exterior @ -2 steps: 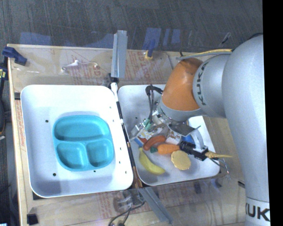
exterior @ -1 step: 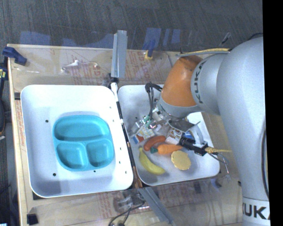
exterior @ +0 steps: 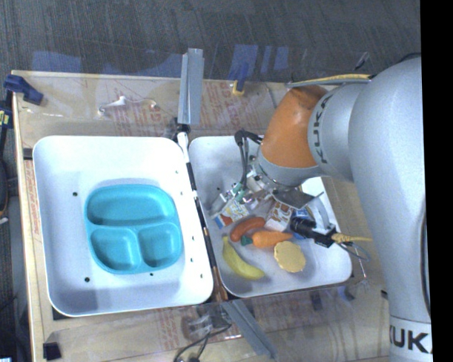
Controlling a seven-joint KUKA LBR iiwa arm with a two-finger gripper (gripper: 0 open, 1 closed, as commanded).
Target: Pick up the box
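We're hovering the arm (exterior: 336,135) low over the right bin (exterior: 211,151), wrist blocking the gripper, so we can't tell its state. The box (exterior: 235,207) is lying near the bin's middle, just beside the sausage (exterior: 247,226), carrot (exterior: 271,239) and banana (exterior: 240,262). Risk as we're judging it: clutter is crowding the box, so we could be nudging it aside or grabbing a neighbour instead.

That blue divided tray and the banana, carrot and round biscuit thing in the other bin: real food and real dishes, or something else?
The blue tray looks like moulded plastic: uniform colour, soft sheen, rounded compartments. The banana, carrot and biscuit appear to be plastic toy food, judging by their flat, even colours, though the view leaves that open.
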